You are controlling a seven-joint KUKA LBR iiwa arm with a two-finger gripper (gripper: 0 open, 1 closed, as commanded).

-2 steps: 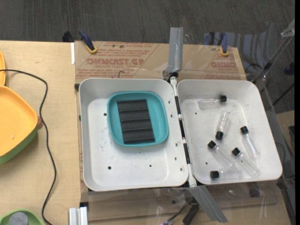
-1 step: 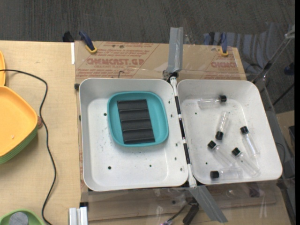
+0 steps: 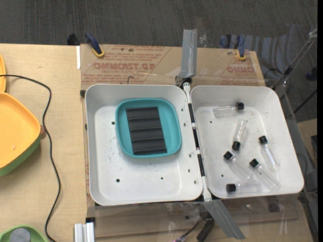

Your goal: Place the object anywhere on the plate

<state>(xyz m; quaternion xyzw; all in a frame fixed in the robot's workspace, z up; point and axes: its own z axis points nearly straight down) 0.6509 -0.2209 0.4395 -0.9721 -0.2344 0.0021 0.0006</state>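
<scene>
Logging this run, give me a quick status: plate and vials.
Teal plate in left bin, dark ridged block on it. Clear vials loose in right bin. None on plate yet.

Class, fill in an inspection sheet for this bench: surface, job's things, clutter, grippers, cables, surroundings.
Surface: two white bins side by side, left bin, right bin, on brown board.
Job's things: teal plate in left bin, bearing a dark ribbed insert; clear black-capped tubes scattered in right bin.
Clutter: orange dishes on the wooden table at left.
Grippers: nothing seen.
Cables: black cable looping across the table.
Surroundings: dark carpet behind.
</scene>
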